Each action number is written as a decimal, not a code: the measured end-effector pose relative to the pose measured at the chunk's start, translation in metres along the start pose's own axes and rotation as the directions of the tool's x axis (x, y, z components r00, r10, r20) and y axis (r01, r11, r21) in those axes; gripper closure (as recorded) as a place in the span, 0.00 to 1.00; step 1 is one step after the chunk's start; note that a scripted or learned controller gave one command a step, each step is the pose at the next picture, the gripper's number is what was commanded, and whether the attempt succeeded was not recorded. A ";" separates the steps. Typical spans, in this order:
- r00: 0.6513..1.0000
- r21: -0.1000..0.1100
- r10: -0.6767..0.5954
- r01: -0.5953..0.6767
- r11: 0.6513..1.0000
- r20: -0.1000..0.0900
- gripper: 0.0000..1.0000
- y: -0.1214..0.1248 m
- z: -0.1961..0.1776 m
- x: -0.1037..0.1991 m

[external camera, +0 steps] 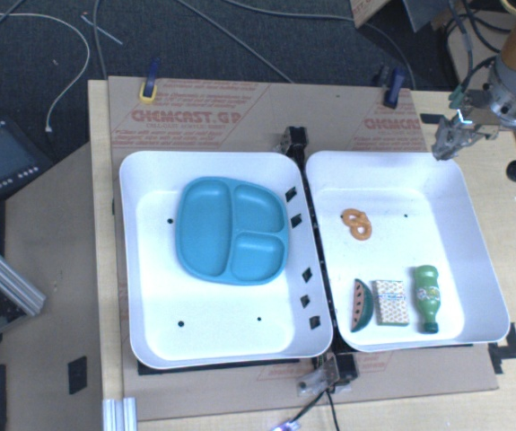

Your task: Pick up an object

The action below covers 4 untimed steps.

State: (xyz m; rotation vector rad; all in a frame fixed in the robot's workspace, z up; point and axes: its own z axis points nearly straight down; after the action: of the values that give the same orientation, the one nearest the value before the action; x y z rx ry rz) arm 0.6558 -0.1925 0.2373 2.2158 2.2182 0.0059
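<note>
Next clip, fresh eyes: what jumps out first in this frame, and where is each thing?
The blue divided plate dominates, lying in the middle of the left bin. The right bin holds small items: a pretzel near its centre, and a watermelon slice, a patterned block and a green bottle in a row along its near edge. The gripper is over that bin's far right corner, away from all of them.

Bright even overhead light, soft shadows, slightly grainy, dim dark floor
</note>
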 end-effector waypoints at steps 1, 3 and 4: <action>1.000 0.009 -0.005 0.005 1.000 -0.005 1.00 -0.003 0.009 0.060; 1.000 0.010 -0.005 0.006 1.000 -0.005 1.00 -0.021 0.017 0.176; 1.000 0.010 -0.004 0.004 1.000 -0.005 1.00 -0.032 0.017 0.225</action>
State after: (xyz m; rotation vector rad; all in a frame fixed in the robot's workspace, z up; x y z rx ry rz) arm 0.6236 0.0327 0.2194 2.2187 2.2302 -0.0009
